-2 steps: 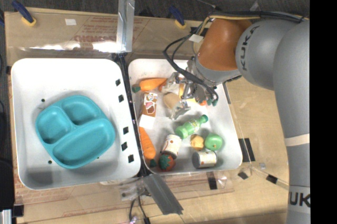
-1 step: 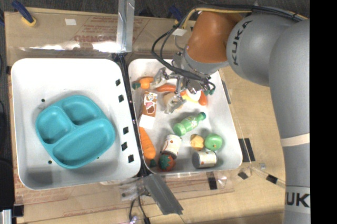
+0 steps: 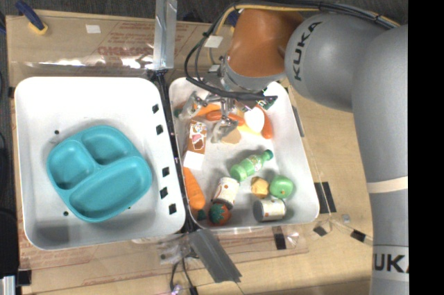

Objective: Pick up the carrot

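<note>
While the carrot (image 3: 193, 188) lies along the right bin's (image 3: 300, 148) left wall, the hand (image 3: 225, 116) hovers near its far edge, grip state unclear.

You see a brown bench (image 3: 83, 37) that carries two white bins side by side, the left bin (image 3: 31, 99) and the right bin (image 3: 300, 155), touching along the middle, with a small blue and yellow thing (image 3: 31, 17) lying on the bench near its far left corner.
</note>
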`<action>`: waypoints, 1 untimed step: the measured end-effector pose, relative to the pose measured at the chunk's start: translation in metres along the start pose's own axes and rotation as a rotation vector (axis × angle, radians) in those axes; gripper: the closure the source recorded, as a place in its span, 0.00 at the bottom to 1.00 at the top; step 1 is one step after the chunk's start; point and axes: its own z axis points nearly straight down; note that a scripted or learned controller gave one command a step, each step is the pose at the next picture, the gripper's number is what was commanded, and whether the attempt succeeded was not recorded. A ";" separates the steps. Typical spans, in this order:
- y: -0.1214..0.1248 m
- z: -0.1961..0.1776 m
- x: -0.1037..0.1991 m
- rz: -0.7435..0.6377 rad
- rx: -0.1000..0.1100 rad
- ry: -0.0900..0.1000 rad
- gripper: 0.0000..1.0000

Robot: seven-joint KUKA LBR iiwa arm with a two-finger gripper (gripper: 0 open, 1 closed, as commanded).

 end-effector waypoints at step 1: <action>-0.001 -0.012 -0.001 -0.001 0.004 -0.003 1.00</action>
